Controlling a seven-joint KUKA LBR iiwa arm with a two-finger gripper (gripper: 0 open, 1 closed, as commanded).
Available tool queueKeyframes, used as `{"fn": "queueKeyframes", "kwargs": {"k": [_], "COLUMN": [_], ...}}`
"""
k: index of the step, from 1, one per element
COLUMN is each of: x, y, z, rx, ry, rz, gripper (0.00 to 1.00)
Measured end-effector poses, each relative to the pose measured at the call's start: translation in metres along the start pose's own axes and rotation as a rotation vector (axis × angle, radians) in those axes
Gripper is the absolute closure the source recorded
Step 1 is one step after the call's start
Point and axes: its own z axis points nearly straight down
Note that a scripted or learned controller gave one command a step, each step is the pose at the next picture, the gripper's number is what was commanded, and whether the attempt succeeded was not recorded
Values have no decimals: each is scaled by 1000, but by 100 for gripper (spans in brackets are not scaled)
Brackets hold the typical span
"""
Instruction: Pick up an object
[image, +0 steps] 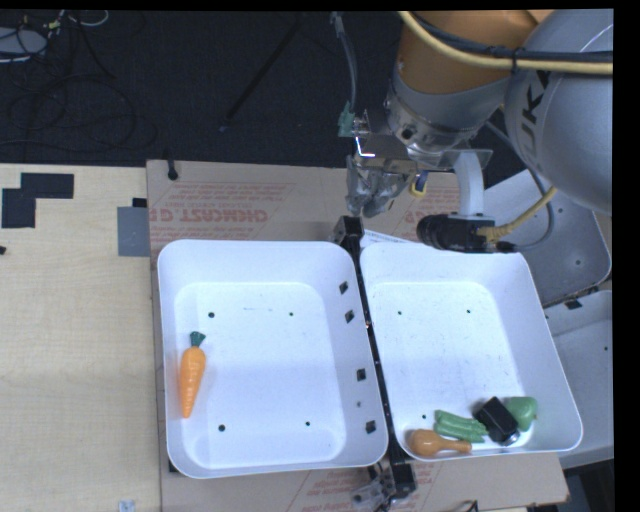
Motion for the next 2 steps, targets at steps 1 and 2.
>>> {"fn": "queueKeyframes", "kwargs": {"k": [1,2], "x": [76,139], "y": [-45,-53], "z": [-107,-139], "rx": [-19,-14], "ry": [8,6], "rz": [-14,-12], "gripper": [100,100]}}
